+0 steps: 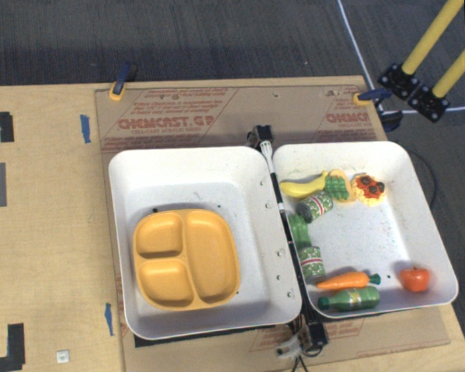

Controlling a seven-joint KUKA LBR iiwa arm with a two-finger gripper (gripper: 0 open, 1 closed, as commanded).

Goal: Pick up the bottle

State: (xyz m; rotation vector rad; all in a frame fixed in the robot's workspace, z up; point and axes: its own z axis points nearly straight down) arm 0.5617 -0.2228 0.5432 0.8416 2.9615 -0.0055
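Two green bottles lie in the right bin [420, 210]. One bottle [302, 243] stretches along the bin's left wall, its neck pointing to the back, with a red and white label near its base. The other bottle [349, 298] lies on its side at the front edge, just below an orange carrot [346, 280] that touches it.
The right bin also holds a yellow banana [302, 187], a small labelled can [317, 206], a green knobbly toy [337, 187], a red and yellow toy [368, 187] and a tomato [414, 278]. A yellow divided plate [186, 257] sits in the left bin [185, 172].
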